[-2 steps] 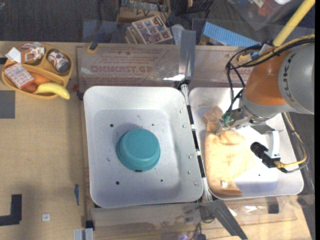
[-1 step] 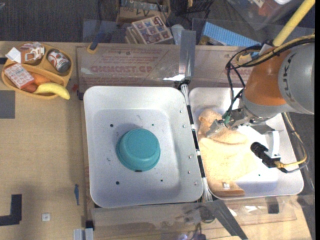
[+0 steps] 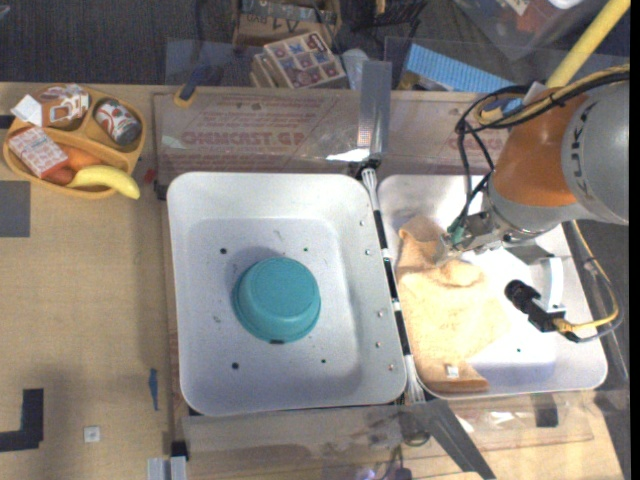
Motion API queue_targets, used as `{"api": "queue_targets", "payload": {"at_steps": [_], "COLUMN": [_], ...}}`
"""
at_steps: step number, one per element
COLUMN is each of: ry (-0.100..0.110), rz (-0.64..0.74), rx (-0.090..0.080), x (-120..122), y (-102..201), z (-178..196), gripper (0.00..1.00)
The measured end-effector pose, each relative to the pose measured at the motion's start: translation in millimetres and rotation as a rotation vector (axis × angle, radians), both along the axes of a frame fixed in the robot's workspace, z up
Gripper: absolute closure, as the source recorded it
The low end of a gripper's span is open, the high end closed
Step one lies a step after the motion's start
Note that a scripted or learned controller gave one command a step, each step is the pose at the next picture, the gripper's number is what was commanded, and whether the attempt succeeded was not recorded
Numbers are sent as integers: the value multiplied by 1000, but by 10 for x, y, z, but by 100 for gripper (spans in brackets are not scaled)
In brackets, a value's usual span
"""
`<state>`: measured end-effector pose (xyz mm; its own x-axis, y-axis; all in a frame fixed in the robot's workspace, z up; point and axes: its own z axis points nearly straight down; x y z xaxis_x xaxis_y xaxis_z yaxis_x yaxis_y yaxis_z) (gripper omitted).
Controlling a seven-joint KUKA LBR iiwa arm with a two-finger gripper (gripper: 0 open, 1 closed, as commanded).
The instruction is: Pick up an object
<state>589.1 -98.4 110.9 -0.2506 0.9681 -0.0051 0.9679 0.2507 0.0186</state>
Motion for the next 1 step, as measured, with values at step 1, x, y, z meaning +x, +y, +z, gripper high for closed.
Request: {"api": "queue_targets", "payload": {"at_steps": [1], "ry": [18], "rz": [-286], "rx": [2], "x": [373], "y": [545], "z": [741], "gripper": [100]}}
